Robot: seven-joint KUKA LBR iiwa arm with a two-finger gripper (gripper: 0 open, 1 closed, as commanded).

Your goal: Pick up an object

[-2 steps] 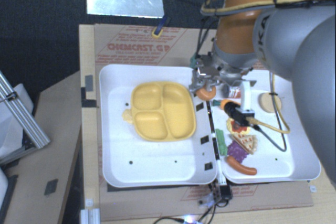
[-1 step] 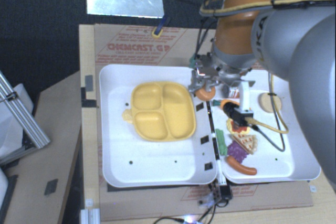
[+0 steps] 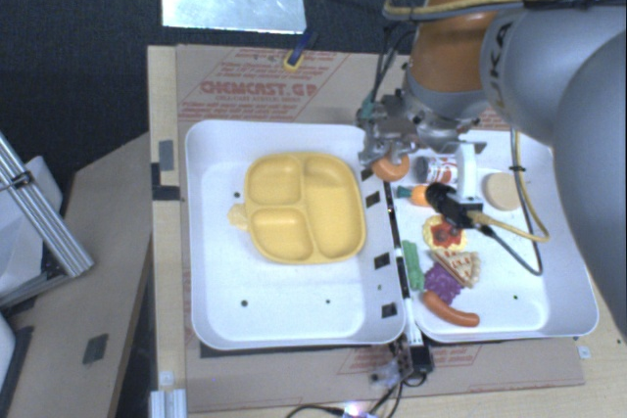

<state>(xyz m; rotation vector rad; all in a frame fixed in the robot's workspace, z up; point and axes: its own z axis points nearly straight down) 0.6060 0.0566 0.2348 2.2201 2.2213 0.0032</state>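
Orange toy piece [image 3: 392,168] at the right bin's [image 3: 568,313] far-left edge, right under the gripper [image 3: 385,152]. Fingers' opening impossible to tell; no lift evident, grasp apparently pending.

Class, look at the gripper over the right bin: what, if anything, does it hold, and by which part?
It cannot be told. The gripper sits right above an orange piece at the right bin's left edge, but the view doesn't show the piece between its fingers.
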